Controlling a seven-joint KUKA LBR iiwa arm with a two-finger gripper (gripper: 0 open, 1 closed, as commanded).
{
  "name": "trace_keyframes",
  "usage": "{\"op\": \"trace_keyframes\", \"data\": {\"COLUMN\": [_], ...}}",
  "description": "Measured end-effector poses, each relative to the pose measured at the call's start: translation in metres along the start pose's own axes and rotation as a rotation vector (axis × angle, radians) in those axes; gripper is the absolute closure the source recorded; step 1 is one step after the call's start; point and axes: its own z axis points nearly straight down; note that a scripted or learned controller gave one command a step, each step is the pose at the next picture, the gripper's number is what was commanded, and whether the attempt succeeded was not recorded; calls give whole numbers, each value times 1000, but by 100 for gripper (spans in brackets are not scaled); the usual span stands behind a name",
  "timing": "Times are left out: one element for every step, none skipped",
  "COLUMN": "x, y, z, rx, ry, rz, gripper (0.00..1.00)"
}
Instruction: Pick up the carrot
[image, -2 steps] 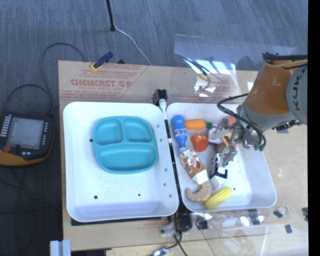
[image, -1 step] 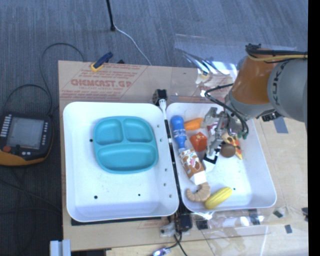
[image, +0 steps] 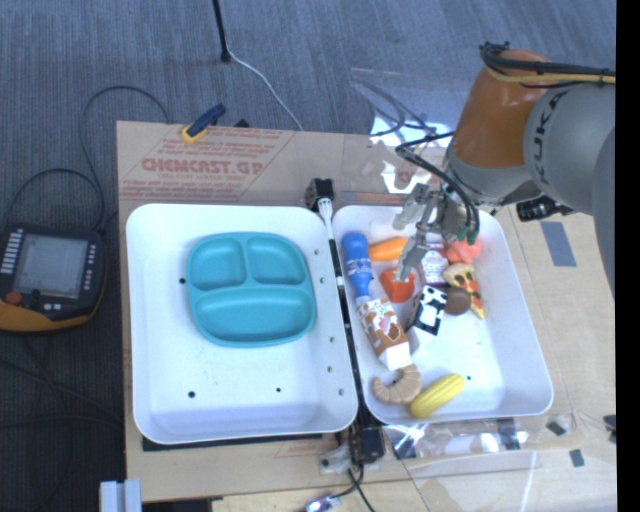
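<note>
Hovering with gripper fingers apart just above the carrot in the right bin, nothing grasped, pickup not yet made.

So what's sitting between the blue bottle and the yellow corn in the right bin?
In the camera view, a brown-labelled packet and a tan croissant lie between the blue bottle and the yellow corn.
</note>
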Motion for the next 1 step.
{"op": "trace_keyframes", "data": {"x": [-3], "y": [-5], "z": [70], "rx": [2], "ry": [1], "rz": [-26], "gripper": [0]}}
